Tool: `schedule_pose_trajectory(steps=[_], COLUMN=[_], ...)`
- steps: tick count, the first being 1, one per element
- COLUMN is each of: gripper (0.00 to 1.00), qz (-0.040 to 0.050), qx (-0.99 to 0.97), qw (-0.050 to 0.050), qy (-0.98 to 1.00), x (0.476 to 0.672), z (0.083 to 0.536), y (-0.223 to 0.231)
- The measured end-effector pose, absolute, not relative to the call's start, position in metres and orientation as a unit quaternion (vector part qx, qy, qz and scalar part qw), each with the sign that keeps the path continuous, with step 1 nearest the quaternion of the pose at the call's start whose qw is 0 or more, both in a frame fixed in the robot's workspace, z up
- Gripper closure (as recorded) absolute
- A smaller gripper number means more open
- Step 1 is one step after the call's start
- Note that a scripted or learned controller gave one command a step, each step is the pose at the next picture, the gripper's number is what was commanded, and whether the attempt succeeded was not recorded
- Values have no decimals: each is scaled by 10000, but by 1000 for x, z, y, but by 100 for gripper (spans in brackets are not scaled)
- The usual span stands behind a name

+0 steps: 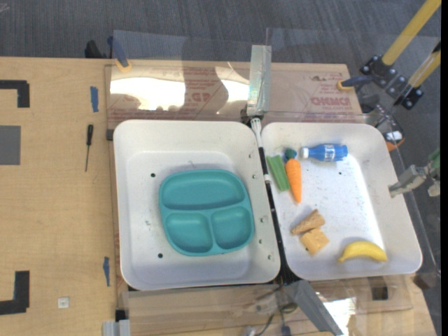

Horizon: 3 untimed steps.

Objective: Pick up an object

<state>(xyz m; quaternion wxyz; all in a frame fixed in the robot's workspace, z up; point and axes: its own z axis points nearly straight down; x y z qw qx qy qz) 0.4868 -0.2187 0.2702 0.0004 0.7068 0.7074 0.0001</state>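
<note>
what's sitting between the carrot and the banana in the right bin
In the camera view, two tan cracker-like pieces lie between the carrot and the banana, one above the other on the bin floor, apart from both.

Screwdriver (88, 144) on wooden bench (49, 208), left of bins.

Both white bins (133, 187) look like smooth moulded plastic with a faint sheen; the teal divided tray (205, 211) in the left one is matt plastic; the blue bottle (324, 152) in the right one is glossy. The bench (52, 187) left of the bins is pale, matt wood; the clear sheets (182, 82) behind them gleam with glare.
</note>
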Motion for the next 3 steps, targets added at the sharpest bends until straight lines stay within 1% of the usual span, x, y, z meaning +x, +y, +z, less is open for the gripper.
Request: schedule_pose_trajectory(steps=[1,2,3], gripper=[0,0,0], qz=[-13,7,16], qx=[6458,5311,4511], qw=[-40,19,88], qy=[7635,8473,8924], x=[478,539,506], z=[139,145,92], y=[-154,-139,-133])
